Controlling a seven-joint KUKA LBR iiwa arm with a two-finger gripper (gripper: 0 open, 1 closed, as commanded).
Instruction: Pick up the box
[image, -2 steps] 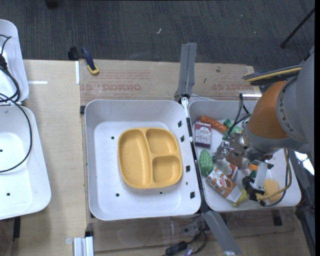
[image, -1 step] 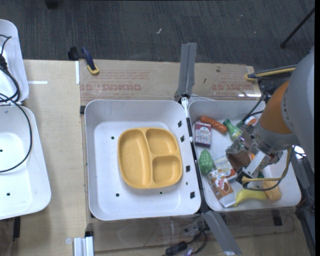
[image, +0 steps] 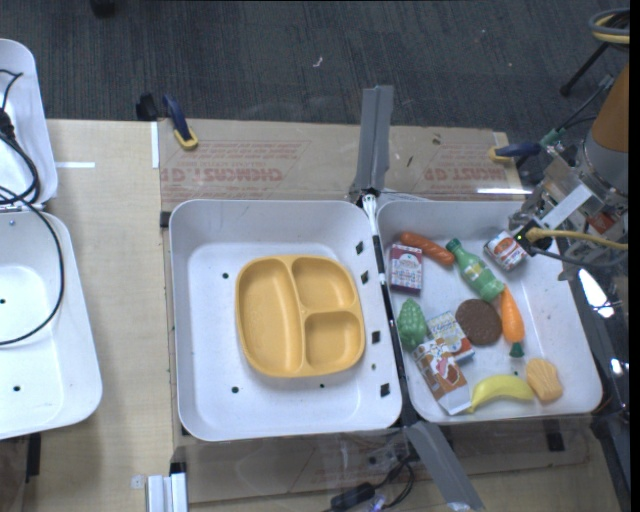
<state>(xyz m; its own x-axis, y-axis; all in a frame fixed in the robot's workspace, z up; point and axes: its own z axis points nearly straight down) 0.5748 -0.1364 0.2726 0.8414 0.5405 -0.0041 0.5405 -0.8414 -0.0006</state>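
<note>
Camera view: A KUKA arm reaches in from the right over the right bin on the tabletop, its end effector poised at the bin's far right corner, just beside a small tin can. The slant of the camera and the clutter of cables there make it impossible to tell how far the end effector is open, or whether it has hold of anything.

The likeliest target, a red box, lies flat near the right bin's left wall, well apart from the end effector and apparently untouched. A second, longer box lies nearer the front, with a small packet touching its upper end, so the task sentence alone does not settle which box is meant.

The toys appear scattered loosely in one bin to give the program a cluttered pick. The count: two boxes, one packet, one can, one green bottle, one brown patty, one carrot, one orange-red pepper, one green leafy piece, one banana and one golden nugget.

The left bin holds a single yellow three-compartment tray, probably a drop-off spot.
</note>
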